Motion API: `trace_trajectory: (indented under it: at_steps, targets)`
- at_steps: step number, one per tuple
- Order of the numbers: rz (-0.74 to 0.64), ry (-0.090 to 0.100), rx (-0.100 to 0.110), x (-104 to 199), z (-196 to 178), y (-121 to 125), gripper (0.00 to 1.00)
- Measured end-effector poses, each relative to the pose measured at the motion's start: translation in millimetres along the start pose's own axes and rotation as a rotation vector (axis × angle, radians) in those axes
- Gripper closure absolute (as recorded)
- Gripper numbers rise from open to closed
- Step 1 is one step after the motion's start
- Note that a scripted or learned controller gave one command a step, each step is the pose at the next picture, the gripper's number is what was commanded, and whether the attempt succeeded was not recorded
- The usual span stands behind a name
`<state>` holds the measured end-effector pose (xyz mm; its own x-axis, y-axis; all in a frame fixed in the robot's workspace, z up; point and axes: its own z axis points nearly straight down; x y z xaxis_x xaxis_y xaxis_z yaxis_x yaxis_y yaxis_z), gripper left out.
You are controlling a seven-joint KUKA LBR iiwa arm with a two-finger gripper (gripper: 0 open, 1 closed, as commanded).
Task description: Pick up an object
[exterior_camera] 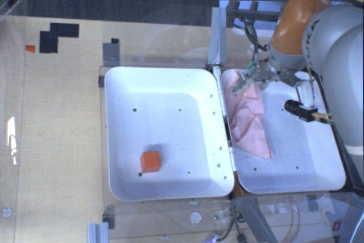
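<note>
Bench (62,139): pale wood surface filling most of my view, with both white bins set side by side toward its right half.

Arm (335,48): I see the grey body coming in from the right, with its orange band (296,17) high over the right bin's far edge; it covers that bin's upper right corner.

Left bin (165,88): shallow, white, rounded corners, sitting flush against the right bin along a shared metal divider.

Right bin (301,168): same white tray, its near half bare, its left side taken up by cloth.

Pink cloth (250,122): crumpled and stretched lengthways along the left wall of the right bin, from the far corner down toward the middle; its upper end rises to the gripper.

Gripper (250,79): low over the far left corner of the right bin, right at the top end of the pink cloth. I read it as touching or bunching the fabric, but I cannot tell how wide it stands or whether fabric is truly caught.

Black markers (57,37): dark stepped patches on the bench at far left, well apart from both bins.

Orange block (151,161): small cube lying in the near left part of the left bin, alone, well apart from the gripper.
</note>
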<state>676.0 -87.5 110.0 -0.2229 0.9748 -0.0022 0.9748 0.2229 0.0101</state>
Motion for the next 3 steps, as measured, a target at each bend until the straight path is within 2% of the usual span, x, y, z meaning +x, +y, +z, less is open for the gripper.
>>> trace_trajectory:
  at_steps: [1,2,3]
  targets:
    - [-0.022,0.007,0.008,-10,18,-7,0.00]
    - [-0.026,-0.001,-0.002,-11,8,-4,1.00]
    - [-0.236,-0.001,0.001,21,-76,1,1.00]
